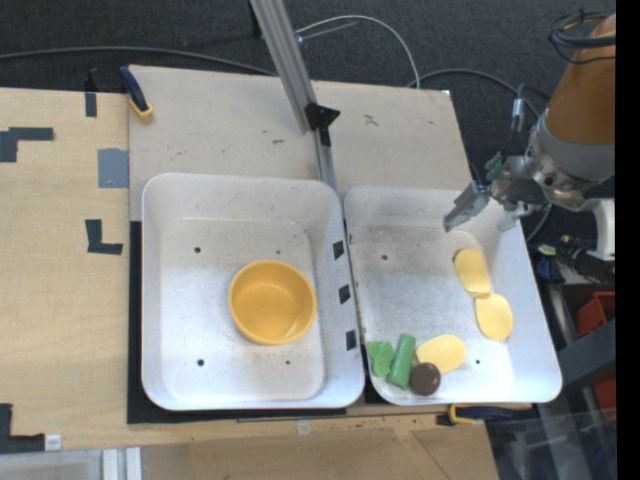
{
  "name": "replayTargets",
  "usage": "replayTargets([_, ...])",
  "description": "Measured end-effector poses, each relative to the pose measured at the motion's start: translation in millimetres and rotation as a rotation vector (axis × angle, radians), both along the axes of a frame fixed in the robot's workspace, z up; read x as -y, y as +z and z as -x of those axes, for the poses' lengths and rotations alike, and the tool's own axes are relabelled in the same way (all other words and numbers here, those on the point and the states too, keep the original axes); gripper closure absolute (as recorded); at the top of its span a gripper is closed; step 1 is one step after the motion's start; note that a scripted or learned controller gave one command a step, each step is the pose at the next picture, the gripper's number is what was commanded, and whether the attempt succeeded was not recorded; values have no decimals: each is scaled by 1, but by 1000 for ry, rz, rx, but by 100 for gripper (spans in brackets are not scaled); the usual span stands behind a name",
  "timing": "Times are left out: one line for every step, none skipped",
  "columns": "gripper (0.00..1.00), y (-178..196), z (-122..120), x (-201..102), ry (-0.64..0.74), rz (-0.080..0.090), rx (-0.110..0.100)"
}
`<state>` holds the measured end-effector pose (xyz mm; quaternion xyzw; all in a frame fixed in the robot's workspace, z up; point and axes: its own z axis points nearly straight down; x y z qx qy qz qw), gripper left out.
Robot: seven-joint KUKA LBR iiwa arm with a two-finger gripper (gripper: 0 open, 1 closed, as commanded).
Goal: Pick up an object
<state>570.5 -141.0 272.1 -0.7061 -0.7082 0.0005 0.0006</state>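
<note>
My gripper (484, 212) hangs over the far right part of the right bin (400, 230), its two fingers spread open with nothing between them. Just below it in the bin lies a yellow oval piece (472, 271), and a second yellow piece (494, 317) lies nearer the front. At the bin's front edge sit a third yellow piece (442, 352), a small brown ball (425, 378) and a green object (394, 360). A yellow bowl (272, 301) stands in the left bin (180, 230).
A slanted metal pole (290, 53) crosses above the seam between the bins. Cables run over the dark floor at the back. A yellow-blue clamp (136, 94) sits at the board's far left corner.
</note>
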Motion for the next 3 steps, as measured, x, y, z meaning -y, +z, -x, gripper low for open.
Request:
replayTargets([0,0,0,0,-1,0,0])
replayTargets([0,-44,3,-5,-1,0,-4])
replayTargets([0,-109,6,-4,-2,-1,-7])
